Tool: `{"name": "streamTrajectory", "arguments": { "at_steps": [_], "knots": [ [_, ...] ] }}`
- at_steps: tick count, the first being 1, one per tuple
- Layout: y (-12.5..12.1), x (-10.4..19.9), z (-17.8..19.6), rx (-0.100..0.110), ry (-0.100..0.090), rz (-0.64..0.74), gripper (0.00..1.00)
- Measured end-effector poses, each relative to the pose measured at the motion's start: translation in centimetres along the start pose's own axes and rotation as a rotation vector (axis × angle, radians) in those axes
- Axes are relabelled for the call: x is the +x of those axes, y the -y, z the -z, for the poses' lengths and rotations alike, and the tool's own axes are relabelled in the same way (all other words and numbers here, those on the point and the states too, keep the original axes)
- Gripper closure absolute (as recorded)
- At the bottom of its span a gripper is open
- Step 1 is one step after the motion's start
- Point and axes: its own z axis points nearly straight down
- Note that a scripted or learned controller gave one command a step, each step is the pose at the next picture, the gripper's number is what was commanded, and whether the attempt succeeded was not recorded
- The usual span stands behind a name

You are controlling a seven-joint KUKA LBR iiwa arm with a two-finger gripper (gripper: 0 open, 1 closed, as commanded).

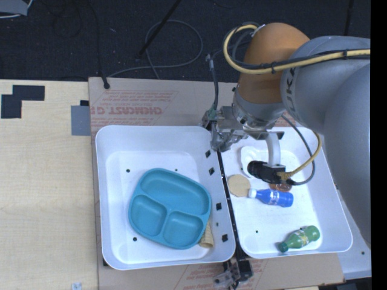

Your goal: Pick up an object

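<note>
Gripper (227,139) hovers over the right bin's (329,237) upper left corner; its finger state cannot be told. Right bin: one blue bottle (275,197), one green bottle (299,238). Left bin (115,162): one blue divided tray (169,208).

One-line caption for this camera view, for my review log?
KUKA arm's gripper hovers over the bins' divider; blue plate in left bin, blue bottle and green bottle in right bin.

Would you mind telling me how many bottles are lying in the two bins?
2, both in the right bin: a blue bottle near its middle and a green bottle toward the front edge. The arm covers the back of that bin, so another may be hidden.
</note>
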Motion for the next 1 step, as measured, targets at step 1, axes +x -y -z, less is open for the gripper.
{"name": "streamTrajectory", "arguments": {
  "at_steps": [1],
  "knots": [
    [-0.19,4.21,0.27,-0.002,0.001,0.0,1.0]
  ]
}}
